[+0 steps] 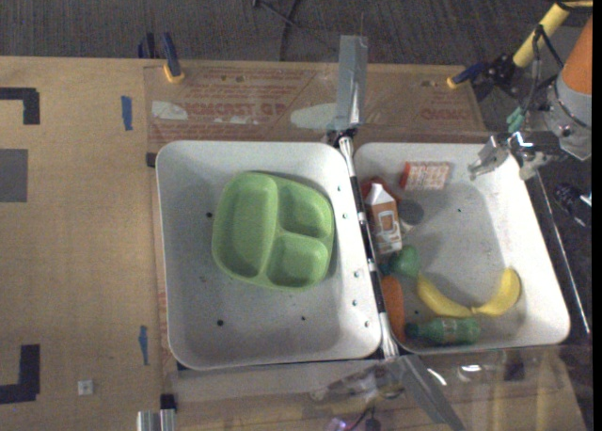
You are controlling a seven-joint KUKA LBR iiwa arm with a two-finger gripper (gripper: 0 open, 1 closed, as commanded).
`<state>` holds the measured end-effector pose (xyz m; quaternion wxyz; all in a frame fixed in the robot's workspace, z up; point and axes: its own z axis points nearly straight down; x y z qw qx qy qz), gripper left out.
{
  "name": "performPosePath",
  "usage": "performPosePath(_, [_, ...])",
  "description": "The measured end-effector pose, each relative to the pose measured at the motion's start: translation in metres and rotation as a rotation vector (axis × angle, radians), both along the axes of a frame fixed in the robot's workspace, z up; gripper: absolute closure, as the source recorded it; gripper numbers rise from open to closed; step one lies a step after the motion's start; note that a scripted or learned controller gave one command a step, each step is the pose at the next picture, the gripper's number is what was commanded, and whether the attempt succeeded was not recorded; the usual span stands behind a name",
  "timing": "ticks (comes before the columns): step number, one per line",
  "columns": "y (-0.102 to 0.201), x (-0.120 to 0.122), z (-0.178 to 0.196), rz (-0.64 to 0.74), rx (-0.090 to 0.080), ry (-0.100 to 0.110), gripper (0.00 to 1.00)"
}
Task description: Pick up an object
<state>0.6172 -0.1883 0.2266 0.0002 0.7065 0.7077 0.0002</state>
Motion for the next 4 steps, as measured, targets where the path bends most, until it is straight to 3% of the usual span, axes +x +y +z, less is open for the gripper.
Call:
performPosePath(1, [0.130,0.010,-0.042,-0.044,0.001,0.002,0.00])
performPosePath(2, [0.102,-0.051,-0.115,0.042,0.002,-0.028,0.00])
performPosePath(3, [0.071,0.015,-0.120,-0.167,0.003,-0.038,0.00])
performPosePath(4, [0.068,0.018,-0.105,-0.168,-0.004,-0.051,1.00])
